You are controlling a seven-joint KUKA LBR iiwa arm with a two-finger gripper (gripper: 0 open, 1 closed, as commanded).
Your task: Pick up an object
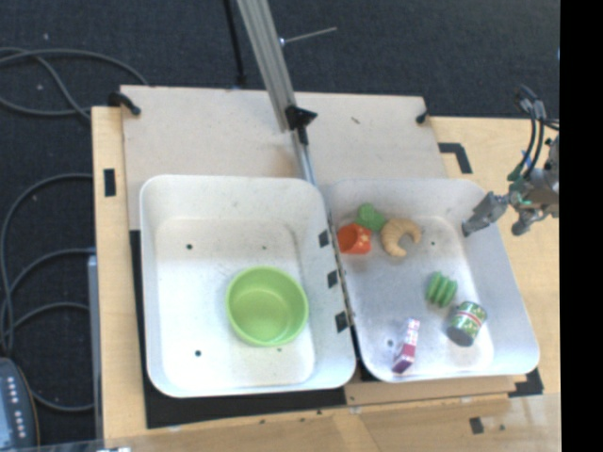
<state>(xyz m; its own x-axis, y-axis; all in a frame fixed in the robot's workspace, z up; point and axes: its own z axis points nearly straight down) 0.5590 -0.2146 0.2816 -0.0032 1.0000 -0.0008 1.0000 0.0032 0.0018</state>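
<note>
Counter (236, 135) carries two white bins: left bin (179, 215) contains a green bowl (268, 306); right bin (490, 281) contains croissant (401, 235), can (465, 323), pink carton (407, 345). Gripper (504, 213) hovers above its right rim, empty, fingers spread.

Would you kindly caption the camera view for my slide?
Gripper at the right bin's edge; green bowl in the left bin.

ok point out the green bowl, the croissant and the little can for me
green bowl (268, 306): camera view, on its inner floor, in the left bin.
croissant (402, 236): camera view, on the middle of its curved body, in the right bin.
little can (465, 322): camera view, on its side wall, near the right bin's front right corner.
</note>
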